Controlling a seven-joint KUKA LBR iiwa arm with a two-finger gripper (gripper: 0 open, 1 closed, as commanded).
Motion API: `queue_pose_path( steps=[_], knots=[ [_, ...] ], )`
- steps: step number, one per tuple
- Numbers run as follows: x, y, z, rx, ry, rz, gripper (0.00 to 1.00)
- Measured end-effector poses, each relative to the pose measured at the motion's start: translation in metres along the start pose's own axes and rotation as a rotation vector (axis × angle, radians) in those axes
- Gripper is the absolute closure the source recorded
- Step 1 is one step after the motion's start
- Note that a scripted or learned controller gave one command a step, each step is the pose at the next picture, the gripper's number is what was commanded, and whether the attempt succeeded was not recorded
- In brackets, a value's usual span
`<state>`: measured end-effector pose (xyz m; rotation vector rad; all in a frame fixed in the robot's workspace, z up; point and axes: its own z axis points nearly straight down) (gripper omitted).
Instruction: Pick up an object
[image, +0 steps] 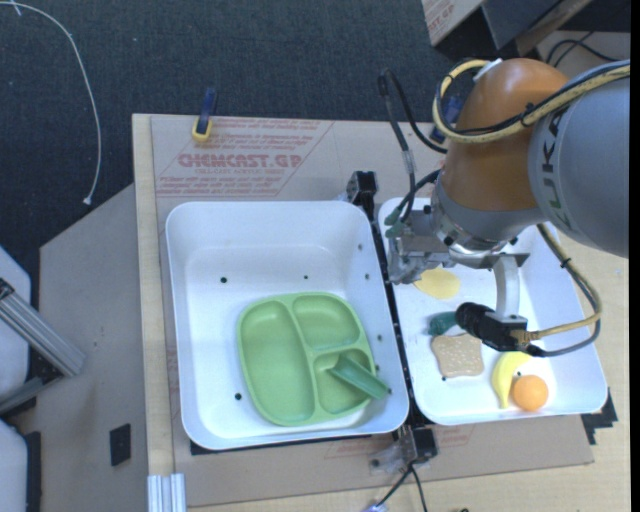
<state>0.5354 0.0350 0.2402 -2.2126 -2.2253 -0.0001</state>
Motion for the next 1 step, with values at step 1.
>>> queue_pose_path(
  steps=[1],
  knots=[
    [0.0557,-0.0066,0.0101,0.002,-0.001,0.001,1.00]
  ],
)
